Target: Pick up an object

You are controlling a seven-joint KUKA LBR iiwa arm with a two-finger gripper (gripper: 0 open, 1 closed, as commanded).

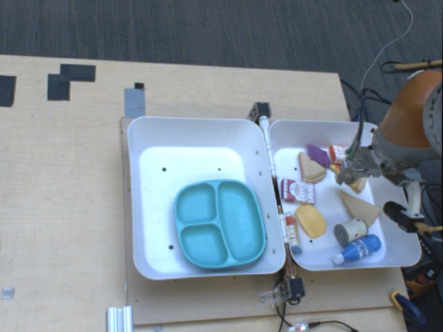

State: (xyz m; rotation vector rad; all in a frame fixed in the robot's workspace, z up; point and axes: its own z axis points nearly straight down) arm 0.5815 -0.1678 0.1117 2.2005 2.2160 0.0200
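Pale wooden table (62,206) under a slanted overhead view, grey carpet beyond its far edge. Two shallow white bins sit side by side on it, touching along a shared middle rim.

Nearest edge, right bin (387,258): a small clear plastic bottle with blue label and white cap (357,248) lies on its side at the front. Just behind it, a short grey cylinder (351,231), tipped. To its left, a yellow rounded soft piece (311,221). A tan wedge-shaped piece (360,206) lies right of that.

Left bin (138,185): a light blue plastic plate with three compartments (220,223) rests in the front half, tilted a little.

Middle of right bin: a red-and-white printed packet (300,191) near the shared rim. Behind it, a tan rounded piece (311,168), and a purple small object (318,153) touching its far side.

Gripper (351,173) hangs low over the far right part of the right bin, among a small red-and-white item and a tan lump. Whether the fingers are released or clenched on something: cannot tell, the parts blur together. Grey arm with orange band (410,116) comes in from the right.

Far table: dark tape squares (69,80) at left.
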